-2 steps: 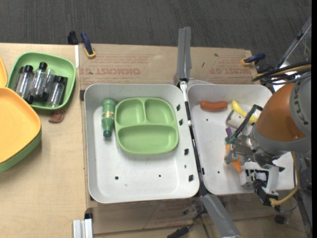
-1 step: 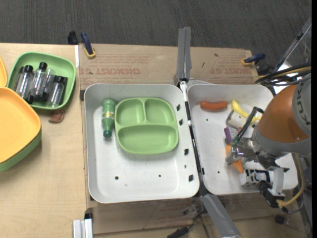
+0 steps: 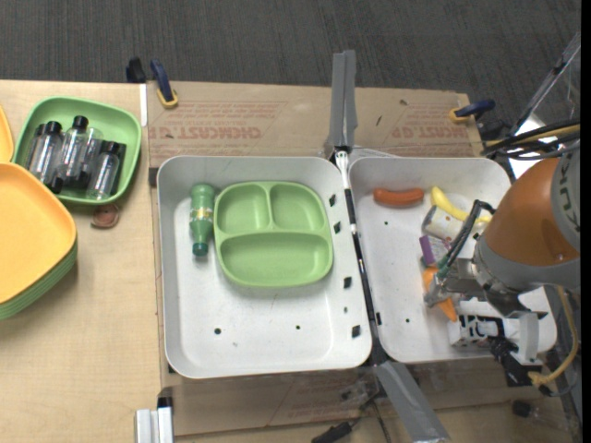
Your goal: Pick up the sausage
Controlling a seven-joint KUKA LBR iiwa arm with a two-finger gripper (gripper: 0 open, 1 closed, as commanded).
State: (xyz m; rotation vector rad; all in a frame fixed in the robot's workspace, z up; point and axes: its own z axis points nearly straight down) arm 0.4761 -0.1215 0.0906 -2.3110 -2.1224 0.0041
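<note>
Gripper (image 3: pixel 441 280) lowered among clutter in right bin (image 3: pixel 397 330), finger state hidden; sausage (image 3: pixel 399 196) ungrasped, shift toward far wall judged needed.

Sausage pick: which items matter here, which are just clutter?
Job:
- sausage, right bin
- claw

Clutter:
- green divided plate
- green bottle
- banana
- purple item
- tray of bottles
- orange plates

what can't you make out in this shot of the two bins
- Gripper, camera view: the arm's wrist covers it, so whether it holds anything is unclear.
- Small items in the right bin: partly hidden under the arm.
- Sausage: plainly visible, lying apart from the gripper.
</note>
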